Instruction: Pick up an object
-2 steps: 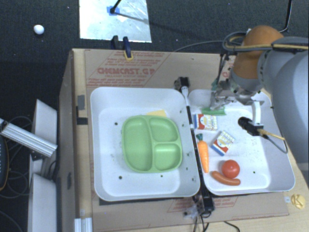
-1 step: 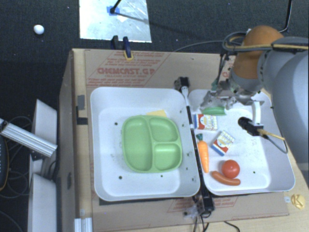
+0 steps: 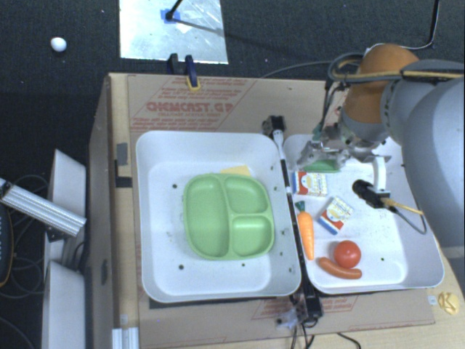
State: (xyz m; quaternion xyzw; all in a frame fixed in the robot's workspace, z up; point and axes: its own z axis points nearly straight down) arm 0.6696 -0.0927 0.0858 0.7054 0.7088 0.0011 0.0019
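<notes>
The claw (image 3: 325,153) hangs low over the far left corner of the right bin (image 3: 396,249), and from this angle I cannot tell whether it is wide or narrow, nor that it holds anything. Just under it shows a scrap of green thing (image 3: 328,167), too hidden to name. Touching that, on the near side, lies the small carton (image 3: 313,184), red and white, flat on the bin floor by the left wall; it is the likeliest pick. It looks light and stiff with smooth printed faces, so it should take a pinch across its short sides, though it may slide. Beyond it sits a second little box (image 3: 336,213), much the same. The carrot (image 3: 306,235) lies along the left wall, probably hard and slick, best taken across its thick end. The tomato (image 3: 348,253) is round and would roll; the sausage (image 3: 339,269) lies just beside it. In the left bin (image 3: 163,271) on the table (image 3: 189,107) rests a green divided plate (image 3: 227,217).
</notes>
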